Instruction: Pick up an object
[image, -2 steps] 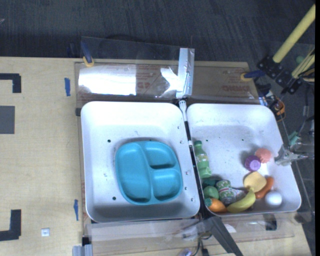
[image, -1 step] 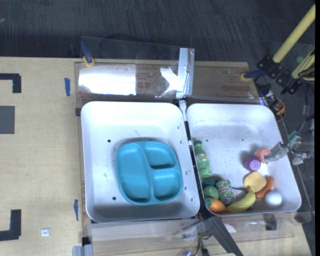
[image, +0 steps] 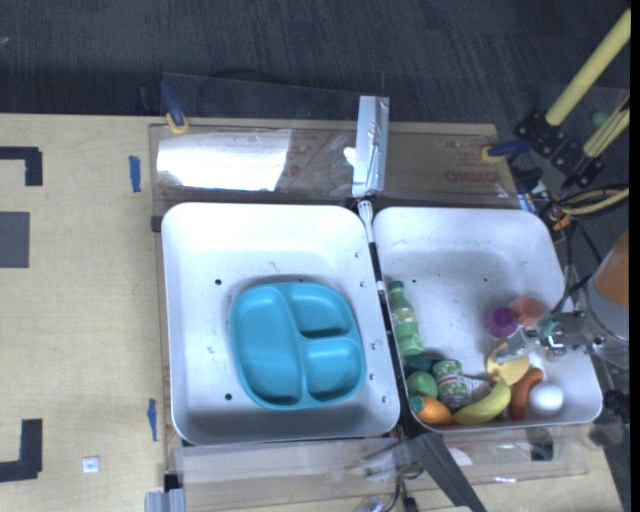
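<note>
A robot arm's gripper (image: 530, 345) hung low over the right-hand bin (image: 450, 245) of a two-bin bench, reaching in from the bin's right wall toward a heap of toy food crowded into the near corner. Whether the pincer stood apart or together could not be told from the overhead camera, where its metal parts blurred into the clutter; nothing could be seen clamped in it.

The pickable objects lay almost all in that one corner, likely because the shallow bin's sloped walls let loose items slide together: a yellow banana (image: 483, 403) curved along the front edge, a small can (image: 450, 383) just beside it, an orange piece (image: 434, 409) and a green piece (image: 421, 384) at the corner, a white egg-like ball (image: 547, 398) touching a reddish-orange carrot-shaped piece (image: 525, 393). A green bottle (image: 403, 318) lay lengthwise against the divider, and a purple object (image: 501, 320) sat near the gripper, with a pinkish one (image: 527, 306) just behind it.

The left-hand bin (image: 200, 300) held a blue sectioned tray (image: 297, 343), lying flat near the middle.

Judging by its position, the gripper seemed closest to the yellow and purple items at the right side of the pile, where tight packing could make a clean grasp of any one piece difficult
</note>
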